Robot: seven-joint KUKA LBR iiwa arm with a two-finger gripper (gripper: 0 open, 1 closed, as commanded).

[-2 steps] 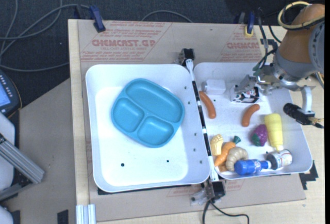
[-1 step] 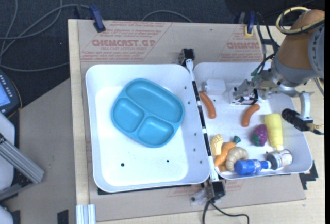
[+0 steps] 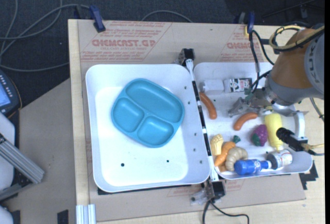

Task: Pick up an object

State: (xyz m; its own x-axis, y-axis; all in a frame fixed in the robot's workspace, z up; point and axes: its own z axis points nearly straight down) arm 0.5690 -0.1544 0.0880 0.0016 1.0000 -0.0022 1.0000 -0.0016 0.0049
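White plastic right bin (image 3: 206,70) has all the toy food piled in it, so that's where the arm is digging. The gripper (image 3: 251,100) sits low over an orange sausage (image 3: 245,120), though honestly can't tell how the jaws stand. The blue tray (image 3: 148,112) sits alone in the left bin (image 3: 98,114), probably the drop spot.

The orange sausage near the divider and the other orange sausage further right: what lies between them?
In the camera view, only bare white bin floor separates the left orange sausage from the right one.

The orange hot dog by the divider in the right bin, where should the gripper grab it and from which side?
Probably mid-length on the orange hot dog, coming straight down from above. It lies flat and slanted with bare bin floor along its right flank, so the fingers should close across its narrow width; the divider crowds its left side.
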